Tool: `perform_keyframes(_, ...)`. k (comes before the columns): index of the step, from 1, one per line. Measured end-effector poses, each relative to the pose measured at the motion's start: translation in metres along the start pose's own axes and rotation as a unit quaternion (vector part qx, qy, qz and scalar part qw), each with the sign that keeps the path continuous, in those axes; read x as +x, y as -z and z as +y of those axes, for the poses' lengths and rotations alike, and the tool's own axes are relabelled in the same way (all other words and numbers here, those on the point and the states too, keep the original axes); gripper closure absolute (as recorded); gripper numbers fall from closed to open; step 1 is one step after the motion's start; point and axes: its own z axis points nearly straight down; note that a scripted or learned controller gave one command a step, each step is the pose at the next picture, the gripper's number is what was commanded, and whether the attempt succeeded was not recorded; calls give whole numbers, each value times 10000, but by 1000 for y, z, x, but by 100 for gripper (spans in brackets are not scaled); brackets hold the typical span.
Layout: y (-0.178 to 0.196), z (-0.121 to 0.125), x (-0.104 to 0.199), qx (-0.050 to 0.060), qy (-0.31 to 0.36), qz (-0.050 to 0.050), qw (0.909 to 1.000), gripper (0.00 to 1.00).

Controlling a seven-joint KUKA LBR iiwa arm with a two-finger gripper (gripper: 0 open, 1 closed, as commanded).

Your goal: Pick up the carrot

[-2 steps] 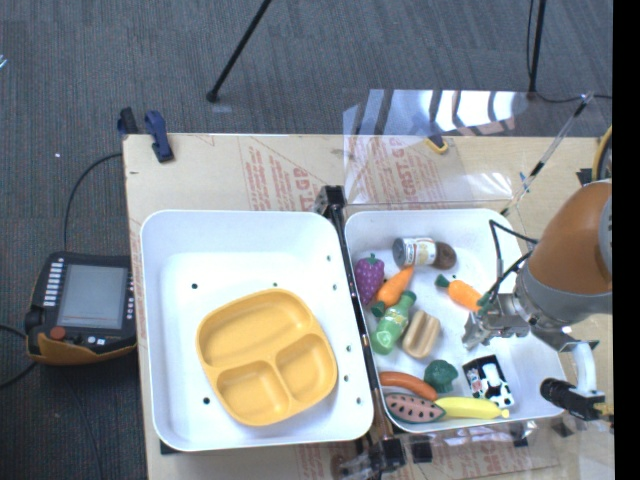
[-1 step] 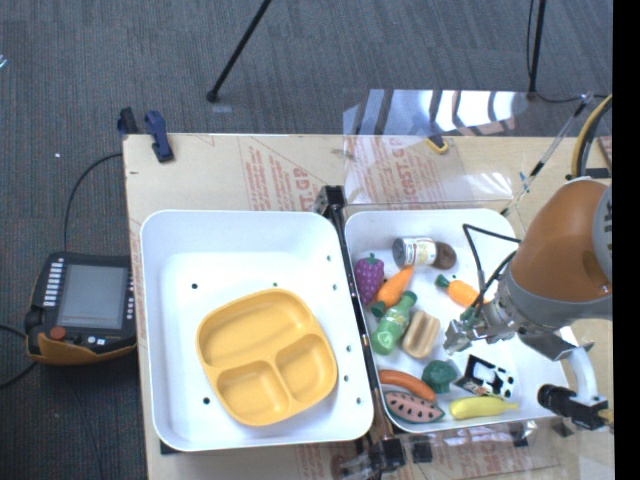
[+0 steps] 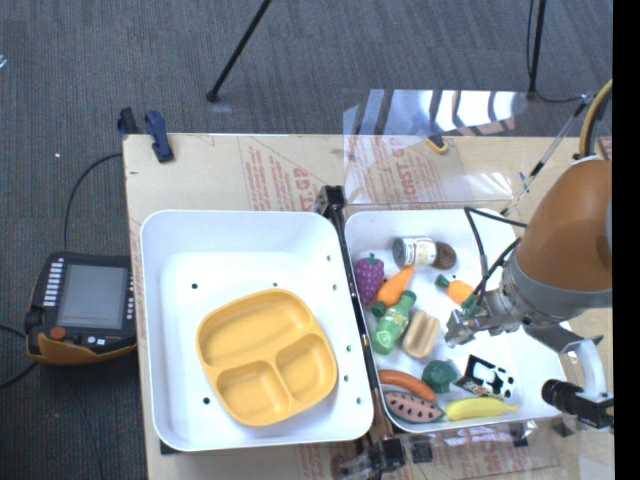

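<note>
The claw [image 3: 462,326] hung low over the right bin [image 3: 560,368], its fingers too small and dark to tell whether they were spread or closed; nothing showed between them. At its 9 o'clock lay a tan bread roll [image 3: 421,334], and beyond that a green bottle [image 3: 392,322]. The carrot [image 3: 395,286] lay at the claw's 10 o'clock, well apart, tilted beside the purple grapes [image 3: 369,276]. A can [image 3: 415,252] lay at 11 o'clock. At 6 o'clock lay broccoli [image 3: 439,374] and a banana [image 3: 480,407]. The left bin [image 3: 180,258] held a yellow divided tray [image 3: 266,354].
</note>
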Motion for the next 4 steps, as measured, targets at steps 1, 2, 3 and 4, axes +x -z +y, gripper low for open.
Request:
perform_keyframes(1, 6, -1, 0, 55, -6, 22, 10000, 100)
perform_keyframes(2, 14, -1, -1, 81, -15, 41, 10000, 100)
perform_keyframes(3, 22, -1, -2, 108, -18, 59, 9999, 100)
perform_keyframes(4, 4, 2, 26, 35, 64, 6, 10000, 100)
